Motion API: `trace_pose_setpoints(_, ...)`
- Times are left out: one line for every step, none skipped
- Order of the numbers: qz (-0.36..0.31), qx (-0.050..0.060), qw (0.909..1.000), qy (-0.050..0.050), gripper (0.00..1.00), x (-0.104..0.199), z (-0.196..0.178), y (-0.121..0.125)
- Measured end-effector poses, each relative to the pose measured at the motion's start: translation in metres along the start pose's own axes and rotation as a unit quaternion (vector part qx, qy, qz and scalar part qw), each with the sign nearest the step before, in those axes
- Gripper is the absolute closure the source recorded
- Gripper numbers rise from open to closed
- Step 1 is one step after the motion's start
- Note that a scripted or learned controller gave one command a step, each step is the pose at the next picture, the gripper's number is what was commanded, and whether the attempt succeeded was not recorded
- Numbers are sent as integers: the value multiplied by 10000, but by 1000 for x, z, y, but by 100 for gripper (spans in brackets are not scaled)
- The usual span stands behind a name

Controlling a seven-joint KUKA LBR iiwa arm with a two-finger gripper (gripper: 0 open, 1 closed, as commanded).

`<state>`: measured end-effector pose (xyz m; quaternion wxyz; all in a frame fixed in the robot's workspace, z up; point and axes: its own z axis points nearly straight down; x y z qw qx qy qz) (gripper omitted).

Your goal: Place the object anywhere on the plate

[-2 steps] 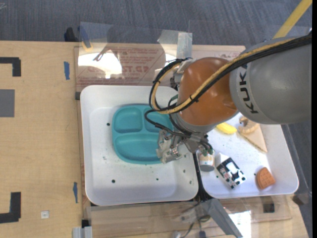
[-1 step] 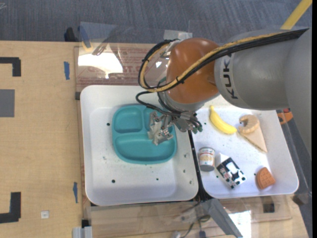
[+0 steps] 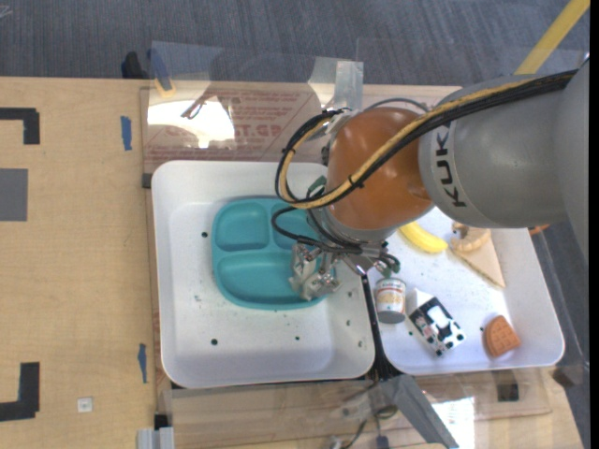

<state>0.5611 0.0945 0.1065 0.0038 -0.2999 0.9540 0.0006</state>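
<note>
while the grey arm (image 3: 505, 148) with its orange band (image 3: 374, 171) reaches in from the right and covers much of the seam between the bins, the left bin (image 3: 187, 344) holds the teal plate (image 3: 245, 255), a divided dish lying flat near the bin's middle. the right bin (image 3: 533, 344) keeps the loose things: a yellow banana (image 3: 423, 240), a pale wedge (image 3: 482, 260) near the far side, a small can (image 3: 390, 298), a black-and-white toy (image 3: 437, 325) and an orange biscuit-like piece (image 3: 500, 336). the gripper (image 3: 312, 277) hangs over the plate's right rim, low and close to it. whether it is clenched or released i cannot tell, and i cannot make out any object in it; the metal parts blur together there. judged from this, the arm is at the placing spot, but no object shows lying on the plate, so the task looks unfinished. which thing is meant to go there is unclear.
</note>
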Motion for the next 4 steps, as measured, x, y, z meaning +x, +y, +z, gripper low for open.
trace_pose_setpoints(-6, 13, 10000, -50, 0, -3, -3, 0)
trace_pose_setpoints(5, 18, 10000, -78, 100, -5, -15, 0)
trace_pose_setpoints(-1729, 43, 9849, -34, 100, -17, 11, 18)
trace_pose_setpoints(-3615, -94, 9323, 75, 100, -94, 2, -9)
